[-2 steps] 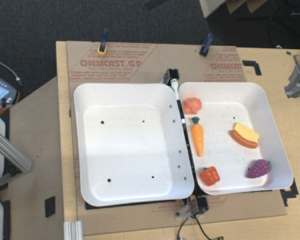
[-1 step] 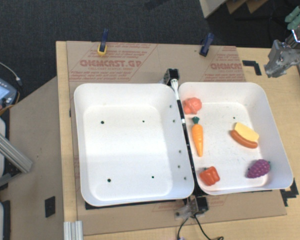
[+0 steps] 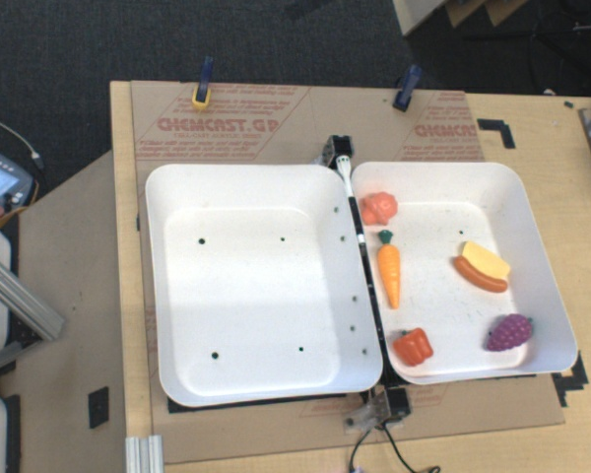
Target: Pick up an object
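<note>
The right bin [image 3: 532,225] holds several toy foods. A pink-red lumpy piece [image 3: 379,207] lies at its far left corner. Just below it lies an orange carrot [image 3: 389,274] with a green top, pointing toward the near side. A red pepper [image 3: 412,346] sits by the near left corner. A yellow and orange hot dog [image 3: 484,266] rests toward the right. A purple bunch of grapes [image 3: 509,333] lies near the right near corner.
The left bin [image 3: 177,264] stands beside the right one, and their rims meet along a black strip [image 3: 360,254]. Two clamps [image 3: 203,85] [image 3: 408,87] grip the cardboard sheet's far edge. Cables run off the near edge [image 3: 384,412].
</note>
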Controlling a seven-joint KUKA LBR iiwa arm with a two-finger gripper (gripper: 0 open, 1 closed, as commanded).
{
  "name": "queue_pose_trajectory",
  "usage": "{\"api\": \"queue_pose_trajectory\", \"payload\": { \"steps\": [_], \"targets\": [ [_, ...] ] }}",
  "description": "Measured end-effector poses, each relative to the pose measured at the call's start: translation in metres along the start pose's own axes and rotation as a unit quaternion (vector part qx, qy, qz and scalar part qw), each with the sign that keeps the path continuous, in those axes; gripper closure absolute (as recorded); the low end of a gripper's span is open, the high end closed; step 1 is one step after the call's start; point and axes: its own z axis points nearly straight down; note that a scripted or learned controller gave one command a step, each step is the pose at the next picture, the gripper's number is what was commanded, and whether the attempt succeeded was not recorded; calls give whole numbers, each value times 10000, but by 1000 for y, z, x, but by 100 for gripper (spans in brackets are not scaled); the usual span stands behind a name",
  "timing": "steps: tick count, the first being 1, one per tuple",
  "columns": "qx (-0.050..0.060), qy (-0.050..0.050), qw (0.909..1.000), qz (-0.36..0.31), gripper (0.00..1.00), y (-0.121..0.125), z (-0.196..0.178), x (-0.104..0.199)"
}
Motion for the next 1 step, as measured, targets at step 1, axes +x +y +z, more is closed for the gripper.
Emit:
{"api": "queue_pose_trajectory", "payload": {
  "steps": [1],
  "targets": [
    [49,30,10000,-61,100,-31,34,61]
  ]
}}
